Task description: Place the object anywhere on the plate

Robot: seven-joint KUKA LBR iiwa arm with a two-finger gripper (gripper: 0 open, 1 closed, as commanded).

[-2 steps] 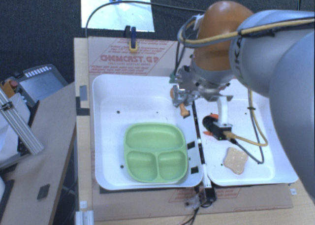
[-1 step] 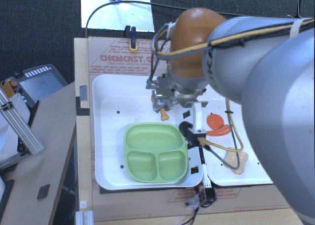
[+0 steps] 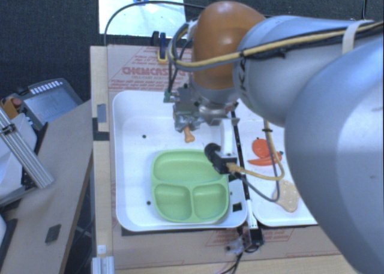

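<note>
A light green plate (image 3: 189,187) with three compartments lies in the left white bin (image 3: 129,165), toward its front. My gripper (image 3: 187,126) hangs above the bin just behind the plate's far rim. A small orange object (image 3: 189,137) sticks out from below the gripper's tips, pinched between them and lifted off the bin floor. It is over the bare bin floor at the plate's back edge, not over the plate itself.
The right white bin (image 3: 300,217) holds a red-orange toy (image 3: 263,150) and a pale beige piece (image 3: 288,198). The arm's large grey body covers most of that bin. A cardboard sheet (image 3: 135,69) lies behind the bins.
</note>
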